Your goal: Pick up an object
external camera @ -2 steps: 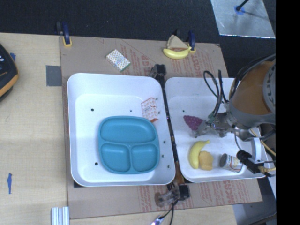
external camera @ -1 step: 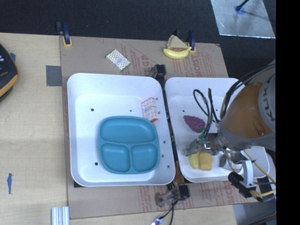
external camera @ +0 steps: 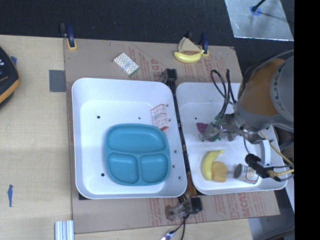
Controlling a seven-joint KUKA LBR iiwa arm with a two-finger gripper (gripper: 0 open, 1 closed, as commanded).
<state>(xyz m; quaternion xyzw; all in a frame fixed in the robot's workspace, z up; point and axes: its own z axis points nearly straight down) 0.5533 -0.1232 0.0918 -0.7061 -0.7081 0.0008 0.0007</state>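
Low in the right bin (external camera: 200, 186): yellow banana (external camera: 209, 163) upright-ish, tan chunk (external camera: 219, 172) touching its right side, small dark-capped jar (external camera: 245, 173) just beside that. My gripper (external camera: 216, 132) sits over the same bin's middle, cables looping above it. Small purple object (external camera: 202, 128) just left of my fingertips; touching or apart, cannot tell. Jaws open or closed: cannot tell. Left bin (external camera: 80, 134): blue divided tray (external camera: 137, 153), red-and-white packet (external camera: 160, 116) above it near the right wall.
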